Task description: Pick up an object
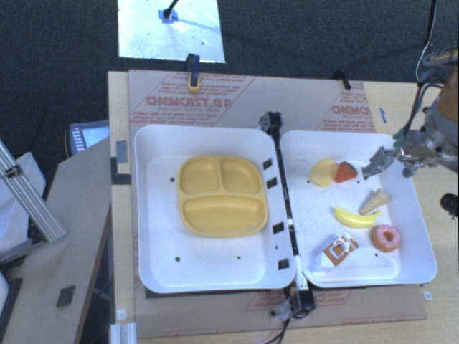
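Gripper [376, 165] above right bin's [416, 264] far right edge, nothing between fingers; finger gap: cannot tell. Candidates all in right bin: strawberry [346, 171] touching lemon [323, 172], nearest gripper; banana [356, 217], wedge [374, 202], donut [386, 239], box [340, 250] loosely spread. Left bin [154, 264]: yellow tray [219, 195]. Likely lining up on strawberry.

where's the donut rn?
The pink donut lies in the right bin, near its front-right corner, just right of the banana and below the beige wedge.
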Motion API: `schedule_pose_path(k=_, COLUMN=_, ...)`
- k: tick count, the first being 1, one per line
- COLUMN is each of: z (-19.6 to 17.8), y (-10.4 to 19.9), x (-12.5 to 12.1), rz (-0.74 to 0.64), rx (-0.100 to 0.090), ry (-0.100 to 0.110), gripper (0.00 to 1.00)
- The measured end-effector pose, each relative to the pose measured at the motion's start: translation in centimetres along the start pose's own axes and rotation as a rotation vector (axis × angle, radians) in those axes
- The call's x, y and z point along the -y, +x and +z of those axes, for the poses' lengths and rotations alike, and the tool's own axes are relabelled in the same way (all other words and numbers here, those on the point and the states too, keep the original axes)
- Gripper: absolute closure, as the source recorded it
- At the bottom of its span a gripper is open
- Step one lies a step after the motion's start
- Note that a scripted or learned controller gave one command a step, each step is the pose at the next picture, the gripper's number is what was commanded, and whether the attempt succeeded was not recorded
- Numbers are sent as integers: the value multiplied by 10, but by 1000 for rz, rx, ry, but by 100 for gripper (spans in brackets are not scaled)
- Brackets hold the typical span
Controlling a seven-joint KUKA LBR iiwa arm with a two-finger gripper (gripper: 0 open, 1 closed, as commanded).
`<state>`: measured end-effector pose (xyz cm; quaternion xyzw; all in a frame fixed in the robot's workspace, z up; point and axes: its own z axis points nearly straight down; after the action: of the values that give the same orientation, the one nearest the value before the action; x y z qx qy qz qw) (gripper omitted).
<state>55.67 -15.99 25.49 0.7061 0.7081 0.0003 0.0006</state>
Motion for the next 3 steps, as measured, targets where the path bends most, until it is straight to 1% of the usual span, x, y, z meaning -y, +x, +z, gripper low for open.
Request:
schedule_pose_path(k=1, z=44, y=4, x=-7, rz=0, rx=0, ry=1, gripper=0)
schedule_pose_path(k=3, z=165, y=13, x=-14, rz=2, rx=-1, ry=3, gripper=0)
